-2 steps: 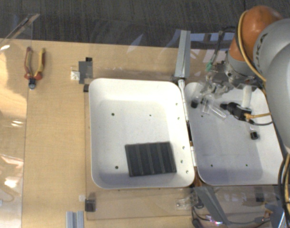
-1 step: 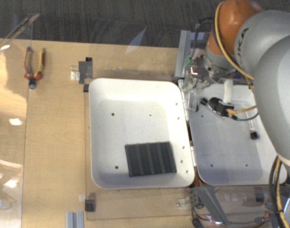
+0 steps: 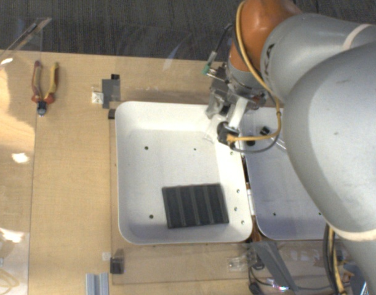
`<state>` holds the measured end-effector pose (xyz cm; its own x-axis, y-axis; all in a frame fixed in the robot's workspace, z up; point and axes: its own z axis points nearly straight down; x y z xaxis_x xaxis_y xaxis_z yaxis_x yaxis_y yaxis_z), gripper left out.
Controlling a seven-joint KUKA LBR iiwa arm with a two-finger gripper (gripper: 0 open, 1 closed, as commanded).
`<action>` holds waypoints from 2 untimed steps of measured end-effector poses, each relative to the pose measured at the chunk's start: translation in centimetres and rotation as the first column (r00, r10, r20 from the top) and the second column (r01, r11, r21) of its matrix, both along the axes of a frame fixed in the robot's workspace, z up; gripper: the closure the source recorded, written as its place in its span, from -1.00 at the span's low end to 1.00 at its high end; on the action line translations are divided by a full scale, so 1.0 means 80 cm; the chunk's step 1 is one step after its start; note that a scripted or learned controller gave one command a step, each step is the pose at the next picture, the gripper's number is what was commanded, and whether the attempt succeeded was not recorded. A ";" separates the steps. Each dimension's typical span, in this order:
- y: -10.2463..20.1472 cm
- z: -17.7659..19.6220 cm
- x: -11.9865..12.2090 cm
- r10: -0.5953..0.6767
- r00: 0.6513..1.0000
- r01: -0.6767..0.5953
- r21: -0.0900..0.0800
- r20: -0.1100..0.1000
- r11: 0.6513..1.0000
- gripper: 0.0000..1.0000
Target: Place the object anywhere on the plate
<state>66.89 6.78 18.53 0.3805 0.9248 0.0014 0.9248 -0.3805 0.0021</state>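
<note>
Black and ribbed, the slab lies flat in the view's left bin, toward its lower right corner. My gripper hangs over that bin's upper right corner, well apart from the slab. I cannot tell whether it is open or closed.

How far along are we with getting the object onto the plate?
Done: nothing that I can confirm. The dark ribbed slab, probably the plate, lies in the left bin with a bare top.
In hand: the hand is over that bin's far right corner, well apart from the slab. I cannot tell whether it carries anything.
Left: the placement itself. The arm covers much of the right bin.
</note>
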 end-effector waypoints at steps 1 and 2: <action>0.098 -0.022 0.000 0.445 0.896 -0.445 -0.001 0.000 0.896 1.00; 0.201 0.000 0.000 0.625 0.781 -0.625 -0.002 0.003 0.781 1.00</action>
<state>66.88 22.83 18.56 -0.2807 0.9598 0.0006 0.9598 0.2807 0.0059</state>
